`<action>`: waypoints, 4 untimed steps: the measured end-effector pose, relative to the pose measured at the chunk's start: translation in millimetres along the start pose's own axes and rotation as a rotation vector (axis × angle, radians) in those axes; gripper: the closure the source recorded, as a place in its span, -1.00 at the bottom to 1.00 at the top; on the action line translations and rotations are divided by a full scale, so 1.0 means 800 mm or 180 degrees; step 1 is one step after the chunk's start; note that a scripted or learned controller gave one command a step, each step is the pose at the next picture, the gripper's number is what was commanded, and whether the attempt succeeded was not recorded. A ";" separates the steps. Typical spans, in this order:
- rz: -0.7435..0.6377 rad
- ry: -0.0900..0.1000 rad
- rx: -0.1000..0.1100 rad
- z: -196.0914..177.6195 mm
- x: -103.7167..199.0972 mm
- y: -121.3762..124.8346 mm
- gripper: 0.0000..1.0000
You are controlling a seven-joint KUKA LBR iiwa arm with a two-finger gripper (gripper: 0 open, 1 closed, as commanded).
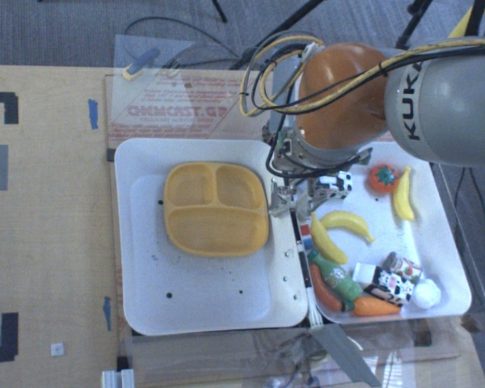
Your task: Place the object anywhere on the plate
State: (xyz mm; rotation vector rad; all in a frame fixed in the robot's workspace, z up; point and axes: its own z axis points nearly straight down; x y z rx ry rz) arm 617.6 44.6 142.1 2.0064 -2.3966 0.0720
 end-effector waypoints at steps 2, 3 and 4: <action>0.0007 -0.0081 -0.0020 0.002 -0.025 0.003 -1.00; -0.0837 -0.0163 -0.0044 -0.084 -0.065 0.008 -1.00; -0.0045 -0.0147 -0.0073 0.044 -0.155 0.018 -1.00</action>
